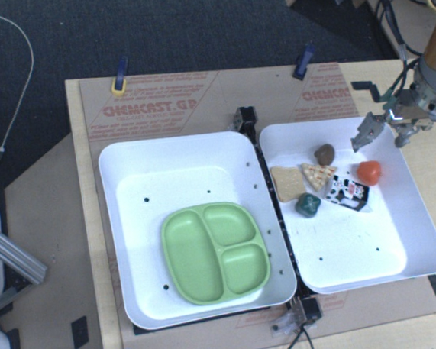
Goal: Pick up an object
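Observation:
The right bin [395, 256] holds a cluster of small things in its far half: a brown round lump [324, 154], a tan bread slice [285, 182], a yellowish wedge [318, 175], a dark green ball [308, 205], a black and white card-like item [348, 191] and a red-orange ball [369, 171]. My gripper [385, 132] hangs over the bin's far right corner, above and to the right of the red-orange ball. Its two fingers [366, 132] are spread apart with nothing between them.
The left bin [130, 217] carries a green divided plate [214, 251]. A black clamp [245, 118] sits between the bins at the back. Blue clips [303, 62] pin the cardboard sheet at its far edge. Cables and boxes lie at the upper right.

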